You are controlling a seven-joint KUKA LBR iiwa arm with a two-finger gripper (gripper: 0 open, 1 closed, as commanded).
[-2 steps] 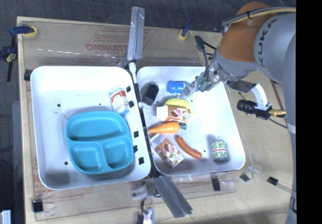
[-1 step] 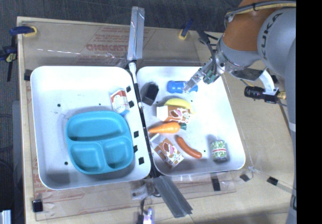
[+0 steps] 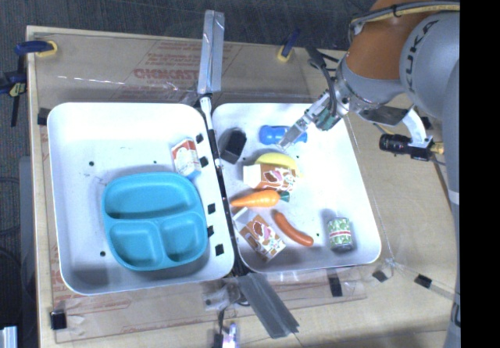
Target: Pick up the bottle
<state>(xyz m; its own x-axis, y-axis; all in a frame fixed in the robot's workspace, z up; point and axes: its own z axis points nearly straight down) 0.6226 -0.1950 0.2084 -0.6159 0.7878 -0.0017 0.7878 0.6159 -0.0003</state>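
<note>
Two white bins side by side on the table (image 3: 117,73), with all the work in the right bin (image 3: 348,174). Taking the banana (image 3: 277,159) as the mark: just above it, lying on its side, a small blue bottle (image 3: 272,134), most likely the task's thing, though too small to read for certain. At the bottle's right end, touching or nearly touching it and a little right of the banana, the gripper (image 3: 295,135), slanting down from the arm's orange band. Cannot tell whether spread or pressed together, so not to be counted as a hold.

Left of the banana, a black object (image 3: 232,144). Directly below it, a printed carton (image 3: 269,177), then a carrot (image 3: 256,199), and lower again a sausage (image 3: 293,231) beside a second carton (image 3: 262,237). Well below and right of the banana, a green can (image 3: 340,232). Far left of the banana, in the left bin (image 3: 78,116), a blue divided tray (image 3: 154,221) and a small red-and-white carton (image 3: 184,156).

Judged to be at the approach, closing in on the bottle, with the lift not yet done. Calls next for centring over the bottle's body rather than its end, straddling it across the narrow way, settling low, closing, then rising straight. Worth minding: a round bottle lying flat, likely to roll or skid toward the black object if nudged from one side, and the banana close beneath, easily caught along with it.
</note>
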